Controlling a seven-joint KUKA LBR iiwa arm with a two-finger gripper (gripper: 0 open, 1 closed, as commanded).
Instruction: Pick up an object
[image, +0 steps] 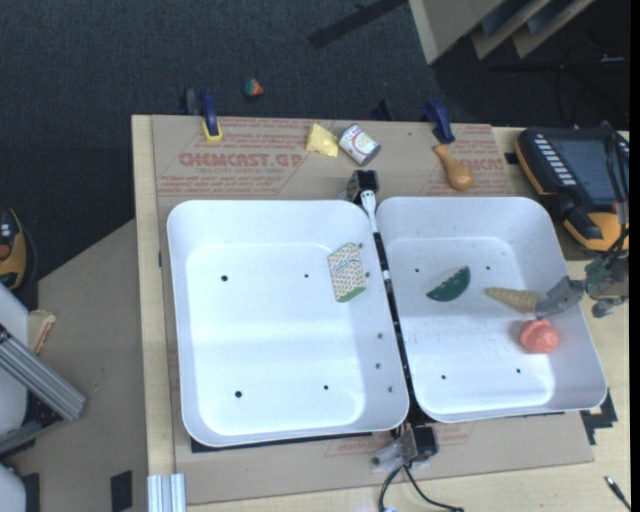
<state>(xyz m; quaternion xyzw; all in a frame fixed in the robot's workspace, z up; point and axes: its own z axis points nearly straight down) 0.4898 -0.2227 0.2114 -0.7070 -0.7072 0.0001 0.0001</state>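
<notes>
The right bin (560, 385) holds three things: a dark green wedge (449, 285) near its middle, a tan cone (512, 297) lying on its side, and a pink-red lump (539, 336) in front of the cone. My gripper (555, 299) comes in low from the right edge, its grey tip next to the cone's wide end and just above the pink-red lump. Nothing visibly hangs from it. In the left bin (200, 400) a small patterned box (347, 272) lies by the right wall.
Behind the bins, on the board, are a yellow piece (322, 141), a small white can (359, 144) and an orange-tan toy (455, 170). Blue clamps (209, 112) hold the back edge. A black handheld panel (570, 165) sits at the far right.
</notes>
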